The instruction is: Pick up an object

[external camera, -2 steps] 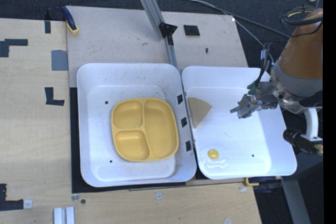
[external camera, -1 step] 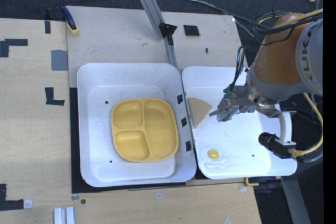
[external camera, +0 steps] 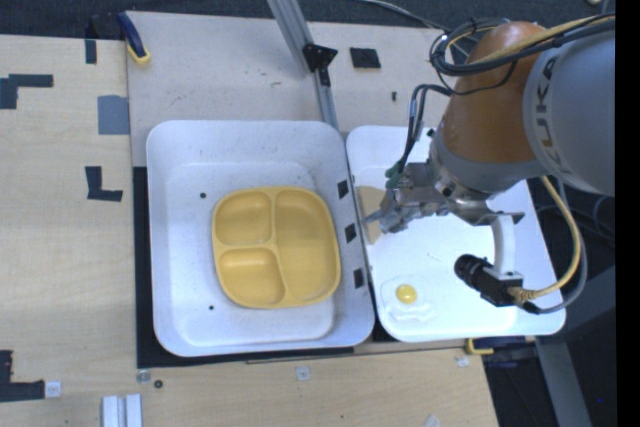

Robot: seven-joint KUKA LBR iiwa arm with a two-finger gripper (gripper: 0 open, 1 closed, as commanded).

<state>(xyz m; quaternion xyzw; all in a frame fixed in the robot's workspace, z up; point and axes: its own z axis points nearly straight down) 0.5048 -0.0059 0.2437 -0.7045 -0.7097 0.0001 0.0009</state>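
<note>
Pale wood tabletop point(external camera: 60, 215) fills the left of the frame, marked with dark tape, and carries two shallow white bins side by side. At centre left, the left bin point(external camera: 180, 155) holds a yellow tray point(external camera: 275, 247) with three compartments, lying flat and a little skewed. Right of it, the right bin point(external camera: 530, 255) takes the arm point(external camera: 500, 105), which reaches in from the right edge, its orange band high in the frame.

The hand point(external camera: 393, 211) sits low at the right bin's left side, near the wall shared with the left bin, beside a small tan thing point(external camera: 372, 215) that I cannot identify. Whether the hand is spread or pinched, I cannot tell; the wrist hides too much.

Near the right bin's lower edge lies a toy fried egg point(external camera: 408, 299), a white flat patch with a round yellow yolk, apart from the hand and untouched. It looks thin and low, likely awkward to pinch from above.

My reading is that the reach or grasp is under way, with nothing seen held. Next, the hand would need to close firmly on something, then lift straight up, clear of the bin wall.
</note>
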